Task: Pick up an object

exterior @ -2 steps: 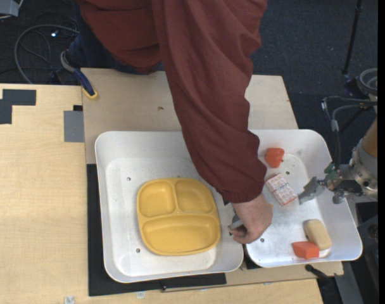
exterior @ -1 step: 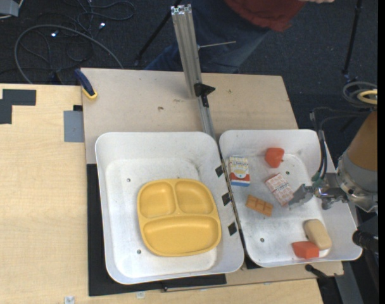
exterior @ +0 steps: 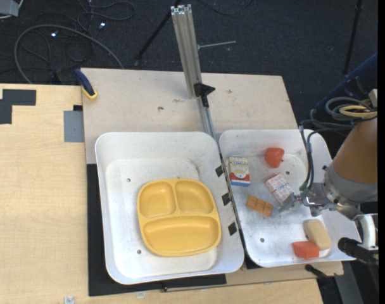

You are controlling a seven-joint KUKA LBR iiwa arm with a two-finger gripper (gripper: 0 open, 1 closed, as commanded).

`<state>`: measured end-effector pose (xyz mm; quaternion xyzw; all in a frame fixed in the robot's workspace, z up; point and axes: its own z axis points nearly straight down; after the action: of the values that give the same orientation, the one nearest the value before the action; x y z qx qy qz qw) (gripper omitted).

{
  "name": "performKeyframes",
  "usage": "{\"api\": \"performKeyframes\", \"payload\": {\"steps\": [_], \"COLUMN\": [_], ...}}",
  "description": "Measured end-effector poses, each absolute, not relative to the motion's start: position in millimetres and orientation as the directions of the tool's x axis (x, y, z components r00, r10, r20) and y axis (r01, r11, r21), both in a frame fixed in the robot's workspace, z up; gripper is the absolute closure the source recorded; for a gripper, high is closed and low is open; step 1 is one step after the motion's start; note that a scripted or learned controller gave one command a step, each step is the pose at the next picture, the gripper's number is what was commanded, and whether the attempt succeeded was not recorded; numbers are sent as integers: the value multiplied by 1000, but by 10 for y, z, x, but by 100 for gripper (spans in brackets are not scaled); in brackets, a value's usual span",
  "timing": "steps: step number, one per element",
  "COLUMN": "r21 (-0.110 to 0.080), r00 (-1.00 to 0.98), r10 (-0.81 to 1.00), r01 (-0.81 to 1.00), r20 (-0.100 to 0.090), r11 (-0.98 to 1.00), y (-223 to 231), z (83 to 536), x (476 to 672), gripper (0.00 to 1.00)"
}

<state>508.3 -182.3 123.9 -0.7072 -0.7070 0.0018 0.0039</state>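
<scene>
The right bin holds several small items. A white carton with red and blue print stands near its left wall. A red piece lies further back. A pink and white box sits in the middle, with a brown waffle-like bar just left of and below it. A beige bread-like piece and a red block lie at the front right. My gripper is low in the bin, right beside the pink and white box's lower right edge. The arm's orange band rises at the far right.
The left bin holds a yellow divided plate. An aluminium post stands behind the bins. Black clips sit along the wall between the two bins. Cables coil at the right.
</scene>
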Motion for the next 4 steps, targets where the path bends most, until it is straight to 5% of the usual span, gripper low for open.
{"api": "performKeyframes", "payload": {"steps": [1, 4], "r21": [-5, 2], "r00": [4, -2], "r10": [1000, 1000], "r01": [1000, 1000], "r20": [2, -1], "r11": [-4, 2], "y": [-1839, -1786], "z": [1370, 2741], "x": [5088, 5140], "gripper": [100, 100]}}
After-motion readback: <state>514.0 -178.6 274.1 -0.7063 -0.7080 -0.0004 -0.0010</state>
